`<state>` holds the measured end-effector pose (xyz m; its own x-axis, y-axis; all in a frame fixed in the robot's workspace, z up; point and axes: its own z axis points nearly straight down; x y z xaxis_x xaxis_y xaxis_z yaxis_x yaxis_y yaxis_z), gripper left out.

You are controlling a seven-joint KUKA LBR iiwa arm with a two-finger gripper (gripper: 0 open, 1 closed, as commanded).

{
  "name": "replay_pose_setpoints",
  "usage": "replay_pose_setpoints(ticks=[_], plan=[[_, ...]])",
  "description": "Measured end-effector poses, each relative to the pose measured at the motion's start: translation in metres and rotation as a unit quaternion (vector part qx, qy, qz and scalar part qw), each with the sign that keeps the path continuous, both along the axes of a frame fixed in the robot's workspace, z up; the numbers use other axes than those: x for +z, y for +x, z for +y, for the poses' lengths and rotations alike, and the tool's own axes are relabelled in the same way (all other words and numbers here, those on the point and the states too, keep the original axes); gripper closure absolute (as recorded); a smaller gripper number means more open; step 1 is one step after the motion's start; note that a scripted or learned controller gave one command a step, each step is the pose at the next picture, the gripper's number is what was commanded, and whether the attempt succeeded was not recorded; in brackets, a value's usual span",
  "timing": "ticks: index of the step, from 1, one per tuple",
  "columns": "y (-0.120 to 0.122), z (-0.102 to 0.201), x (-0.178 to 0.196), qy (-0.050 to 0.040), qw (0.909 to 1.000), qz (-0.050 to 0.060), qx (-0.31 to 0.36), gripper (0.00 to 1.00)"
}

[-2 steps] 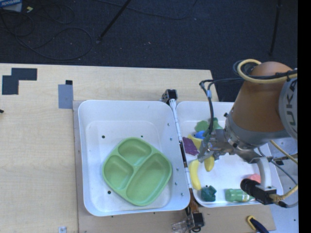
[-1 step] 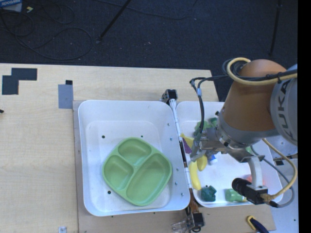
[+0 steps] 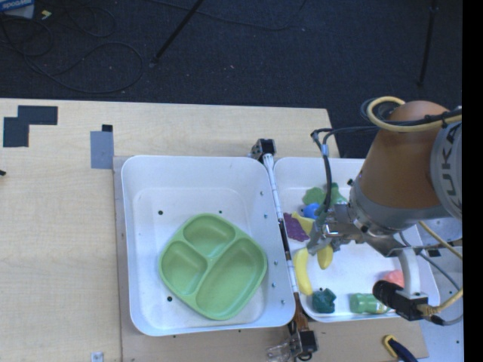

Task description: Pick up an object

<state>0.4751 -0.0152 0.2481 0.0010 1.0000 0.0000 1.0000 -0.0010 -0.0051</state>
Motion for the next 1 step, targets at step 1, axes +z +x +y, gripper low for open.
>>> replay_pose_setpoints(ticks=[1], plan=[[0.0004,0.0408,0.0340,0.0001,1.0000,-0.001,0.001,1.00]])
